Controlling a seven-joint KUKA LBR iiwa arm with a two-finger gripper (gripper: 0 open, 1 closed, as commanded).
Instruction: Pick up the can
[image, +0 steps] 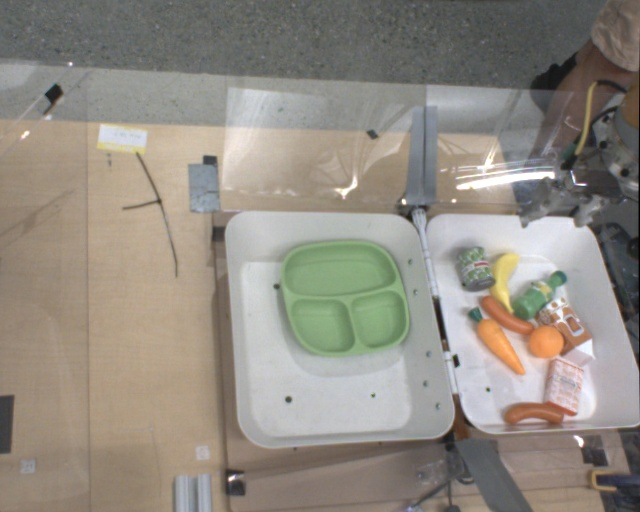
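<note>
Wooden bench (100, 300) holds two white bins. Inside the right bin (600, 270), a can (474, 268) lies near the upper left corner, beside a banana (503, 277) and carrot (499, 344). A green plate (345, 297) fills the left bin (260, 400). At the top right, the gripper (570, 195) hovers over the bin's rim; its grip cannot be made out.

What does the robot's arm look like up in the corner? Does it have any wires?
At the top right of the camera view, the robot arm looks like a dark, blurry cluster of grey and black metal parts. A thin yellow cable curves along it, and an orange-tan rounded piece sits above. Its fingers are too blurred to make out.
</note>
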